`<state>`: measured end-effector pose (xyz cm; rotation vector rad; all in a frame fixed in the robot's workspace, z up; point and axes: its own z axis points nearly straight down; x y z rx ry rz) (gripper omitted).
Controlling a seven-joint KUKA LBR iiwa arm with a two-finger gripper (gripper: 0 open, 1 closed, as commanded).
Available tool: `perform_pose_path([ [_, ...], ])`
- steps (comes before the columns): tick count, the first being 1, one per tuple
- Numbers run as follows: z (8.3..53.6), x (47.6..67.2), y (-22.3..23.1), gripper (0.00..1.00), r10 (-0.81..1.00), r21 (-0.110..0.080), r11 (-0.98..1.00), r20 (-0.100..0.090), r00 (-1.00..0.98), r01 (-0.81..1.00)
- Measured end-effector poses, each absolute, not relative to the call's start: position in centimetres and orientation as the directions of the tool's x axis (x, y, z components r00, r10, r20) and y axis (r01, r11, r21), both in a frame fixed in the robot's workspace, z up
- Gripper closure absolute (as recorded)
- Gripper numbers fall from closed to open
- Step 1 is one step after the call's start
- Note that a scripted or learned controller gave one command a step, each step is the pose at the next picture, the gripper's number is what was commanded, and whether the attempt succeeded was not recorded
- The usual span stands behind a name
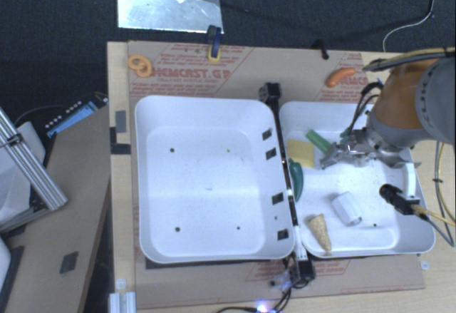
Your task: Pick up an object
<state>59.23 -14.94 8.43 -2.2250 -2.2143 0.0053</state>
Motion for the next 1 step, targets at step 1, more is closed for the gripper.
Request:
perform_pose_path([
  [1, 12.29, 55.84, -8.05, 0.0, 1.0, -0.002, 0.007, 0.002, -0.007, 1.0],
])
